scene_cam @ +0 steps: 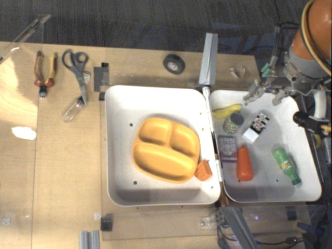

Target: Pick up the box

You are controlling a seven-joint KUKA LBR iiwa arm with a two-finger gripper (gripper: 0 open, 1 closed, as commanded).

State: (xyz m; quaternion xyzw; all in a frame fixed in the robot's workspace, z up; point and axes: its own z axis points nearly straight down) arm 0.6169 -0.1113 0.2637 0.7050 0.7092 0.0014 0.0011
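Right bin point(311, 193), lower right: orange bottle point(244, 165), green bottle point(287, 166), box point(258, 126) lying loose mid-bin. Gripper point(267, 90) above bin's top edge, upper right; grip state cannot be told, nothing held. Pick-up not begun; approach and grasp remain

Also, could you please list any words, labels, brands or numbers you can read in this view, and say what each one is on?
None can be read.
Small black-and-white box: printed pattern, too blurred.
Flat purple packet: print too small.
Round green-labelled tin: label blurred.
Green plastic bottle: label unreadable.
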